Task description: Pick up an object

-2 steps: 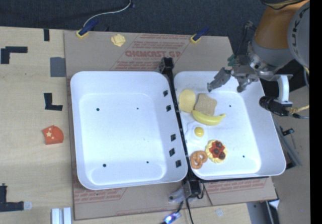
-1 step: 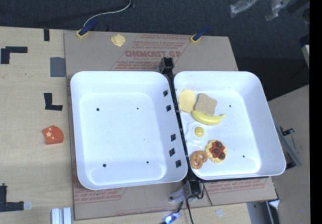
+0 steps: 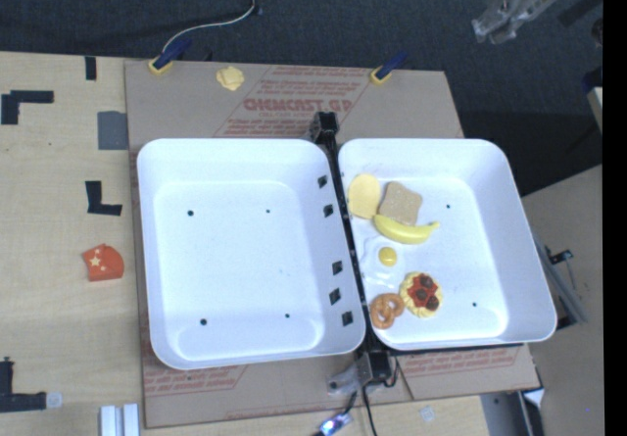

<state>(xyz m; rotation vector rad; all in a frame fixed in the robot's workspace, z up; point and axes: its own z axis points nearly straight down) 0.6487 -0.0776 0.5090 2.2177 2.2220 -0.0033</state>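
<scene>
Two white bins (image 3: pixel 235 258) are seen on the surface; six food items, including one banana (image 3: pixel 405 228), are gathered at nine o'clock in the right one. Gripper (image 3: pixel 509 18) at one o'clock.

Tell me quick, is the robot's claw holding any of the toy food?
Gripper: up above the bench, away from the bins, nothing between its fingers; open or shut cannot be told.

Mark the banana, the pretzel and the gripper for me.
banana (image 3: pixel 404 228): camera view, middle of the curve.
pretzel (image 3: pixel 386 310): camera view, centre of the knot.
gripper (image 3: pixel 498 24): camera view, at its lower tip.
</scene>
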